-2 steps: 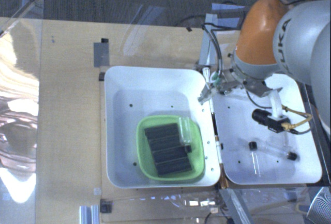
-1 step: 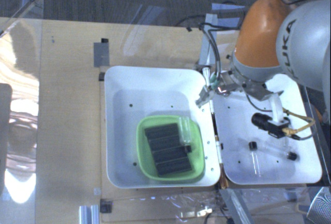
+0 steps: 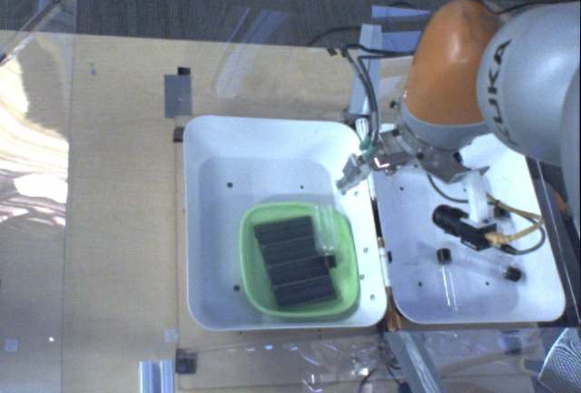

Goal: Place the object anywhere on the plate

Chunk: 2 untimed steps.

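A green plate (image 3: 247, 246) lies in the left bin (image 3: 209, 201), toward its front. On the plate rests a black ridged block (image 3: 292, 264), with a small clear piece (image 3: 325, 232) by the block's right edge. My gripper (image 3: 354, 171) shows as a grey tip under the orange-banded wrist. It hangs over the wall between the two bins, up and to the right of the plate and apart from it. The wrist hides most of the gripper, and I see nothing held in it.
The right bin (image 3: 536, 291) holds a small black piece (image 3: 443, 255), a clear tube (image 3: 449, 288) and a second clear tube with a black cap (image 3: 505, 271). The arm covers that bin's back half. Wooden bench lies open to the left.
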Motion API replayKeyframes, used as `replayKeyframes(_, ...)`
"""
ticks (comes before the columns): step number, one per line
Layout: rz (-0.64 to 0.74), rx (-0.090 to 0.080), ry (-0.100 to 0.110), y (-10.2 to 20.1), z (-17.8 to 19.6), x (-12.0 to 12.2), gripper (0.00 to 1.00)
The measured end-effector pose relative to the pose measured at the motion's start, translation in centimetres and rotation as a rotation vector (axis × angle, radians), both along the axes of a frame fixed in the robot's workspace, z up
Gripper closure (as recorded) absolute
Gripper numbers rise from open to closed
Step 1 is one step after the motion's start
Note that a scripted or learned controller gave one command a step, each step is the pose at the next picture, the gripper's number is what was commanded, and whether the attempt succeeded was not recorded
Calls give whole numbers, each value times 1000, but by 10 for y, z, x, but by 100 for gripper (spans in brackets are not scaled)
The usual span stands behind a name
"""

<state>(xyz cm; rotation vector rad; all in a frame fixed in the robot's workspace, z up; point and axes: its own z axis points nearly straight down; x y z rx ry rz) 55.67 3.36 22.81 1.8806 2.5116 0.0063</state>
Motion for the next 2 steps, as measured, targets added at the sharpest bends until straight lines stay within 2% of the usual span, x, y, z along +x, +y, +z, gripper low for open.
replayKeyframes(1, 30, -1, -2, -6, -12, 17, 0)
replayKeyframes(2, 27, -1, -1, -9, -43, 62, 0)
